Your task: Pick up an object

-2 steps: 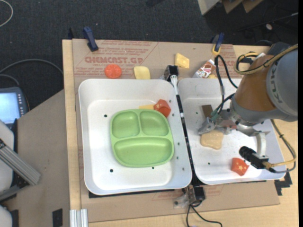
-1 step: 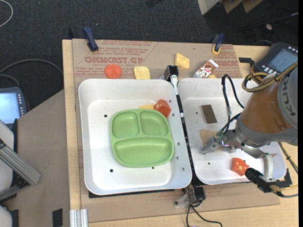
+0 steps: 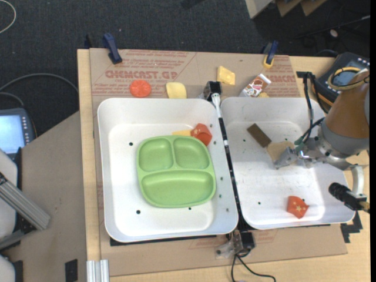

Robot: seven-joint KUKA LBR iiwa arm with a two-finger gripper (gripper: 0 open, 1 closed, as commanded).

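- Brown cardboard sheeting covers the bench under two shallow white bins set side by side, with dark carpet beyond its far edge.
- Left bin: a green divided plate lies in the middle, and a red toy piece with a yellow piece touching it sits just beyond the plate's far right corner.
- Right bin: a brown rectangular block lies toward the far edge, a tan block lies just beside it nearer the middle, and a red strawberry-like toy rests near the front right corner.
- Gripper reaches in from the right, low over the middle of the right bin, its tips right at the tan block — whether the fingers are spread or closed cannot be told, nor whether they touch it.
- On the cardboard past the bins' far edge lie an orange round piece, a pale yellow piece, a yellow wedge and a small red-and-white packet.
- Two blue clamps grip the cardboard's far edge.
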